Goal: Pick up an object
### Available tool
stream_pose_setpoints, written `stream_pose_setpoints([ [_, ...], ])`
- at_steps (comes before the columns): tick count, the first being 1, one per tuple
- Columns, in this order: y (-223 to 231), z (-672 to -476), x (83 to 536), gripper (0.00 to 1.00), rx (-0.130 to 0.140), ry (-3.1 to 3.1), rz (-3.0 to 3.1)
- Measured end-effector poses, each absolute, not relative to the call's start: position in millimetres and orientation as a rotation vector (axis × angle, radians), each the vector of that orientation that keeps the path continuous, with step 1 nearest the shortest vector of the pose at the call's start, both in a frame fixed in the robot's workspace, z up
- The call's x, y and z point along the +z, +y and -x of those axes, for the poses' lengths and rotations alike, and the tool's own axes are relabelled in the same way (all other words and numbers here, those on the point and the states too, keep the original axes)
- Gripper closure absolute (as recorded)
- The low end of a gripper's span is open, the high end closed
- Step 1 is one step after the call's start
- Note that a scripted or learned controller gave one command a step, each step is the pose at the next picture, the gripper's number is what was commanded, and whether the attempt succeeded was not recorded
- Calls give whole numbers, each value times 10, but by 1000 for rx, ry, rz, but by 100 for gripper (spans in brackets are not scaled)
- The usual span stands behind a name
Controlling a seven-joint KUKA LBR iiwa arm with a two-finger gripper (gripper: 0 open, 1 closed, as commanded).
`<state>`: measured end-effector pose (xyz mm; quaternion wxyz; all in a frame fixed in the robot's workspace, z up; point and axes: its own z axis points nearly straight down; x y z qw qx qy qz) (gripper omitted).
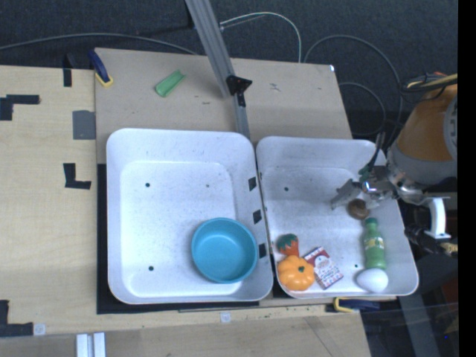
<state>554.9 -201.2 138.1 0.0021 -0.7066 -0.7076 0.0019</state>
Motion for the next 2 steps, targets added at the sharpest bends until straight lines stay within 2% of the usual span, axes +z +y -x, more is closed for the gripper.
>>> stream_pose_setpoints([
  [1,-2006,-5560,1506,100,3,-2223,2217],
  [2,-1917,-5598,1976,100,-3,-2227,2221],
])
